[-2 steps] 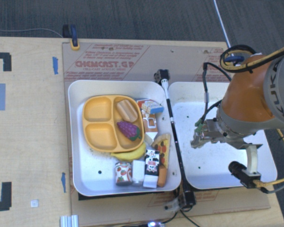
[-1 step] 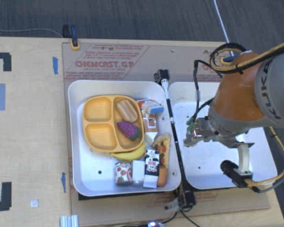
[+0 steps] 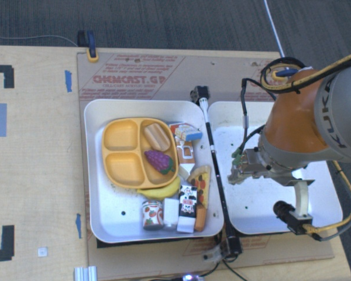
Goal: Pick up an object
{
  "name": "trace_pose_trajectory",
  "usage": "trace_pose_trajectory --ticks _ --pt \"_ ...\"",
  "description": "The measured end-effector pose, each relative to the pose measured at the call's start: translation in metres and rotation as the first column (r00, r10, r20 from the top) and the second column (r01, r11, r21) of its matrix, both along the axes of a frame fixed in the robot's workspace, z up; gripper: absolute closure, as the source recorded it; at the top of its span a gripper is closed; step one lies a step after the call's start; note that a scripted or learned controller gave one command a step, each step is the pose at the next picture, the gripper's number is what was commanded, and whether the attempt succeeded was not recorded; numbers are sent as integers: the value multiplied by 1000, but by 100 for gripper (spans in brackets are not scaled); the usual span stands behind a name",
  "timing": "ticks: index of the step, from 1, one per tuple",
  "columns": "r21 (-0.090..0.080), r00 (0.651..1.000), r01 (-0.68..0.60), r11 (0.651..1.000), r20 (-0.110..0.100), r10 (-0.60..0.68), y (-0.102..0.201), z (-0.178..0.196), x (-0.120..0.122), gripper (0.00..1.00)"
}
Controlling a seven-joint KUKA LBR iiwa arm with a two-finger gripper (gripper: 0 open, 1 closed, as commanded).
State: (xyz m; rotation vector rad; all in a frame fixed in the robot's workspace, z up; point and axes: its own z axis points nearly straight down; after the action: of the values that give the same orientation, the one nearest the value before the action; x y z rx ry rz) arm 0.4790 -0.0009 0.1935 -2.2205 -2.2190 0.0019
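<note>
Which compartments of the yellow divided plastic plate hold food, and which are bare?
Two filled, two bare on the yellow divided plastic plate: purple toy grapes and a toy hot dog fill the right ones.

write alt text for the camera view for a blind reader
A grey and orange robot arm hangs over the right white bin, while the left bin holds a yellow divided plate with toy grapes, a banana and small cartons.

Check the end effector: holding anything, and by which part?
Cannot be told. The end effector sits over the right bin, seen from above; no object shows at its tip. The toys lie in the left bin.
</note>
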Motion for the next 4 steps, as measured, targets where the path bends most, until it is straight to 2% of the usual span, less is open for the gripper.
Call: trace_pose_trajectory --ticks 4 --pt "0 1000 0 1000 1 0 -10 -9 0 100"
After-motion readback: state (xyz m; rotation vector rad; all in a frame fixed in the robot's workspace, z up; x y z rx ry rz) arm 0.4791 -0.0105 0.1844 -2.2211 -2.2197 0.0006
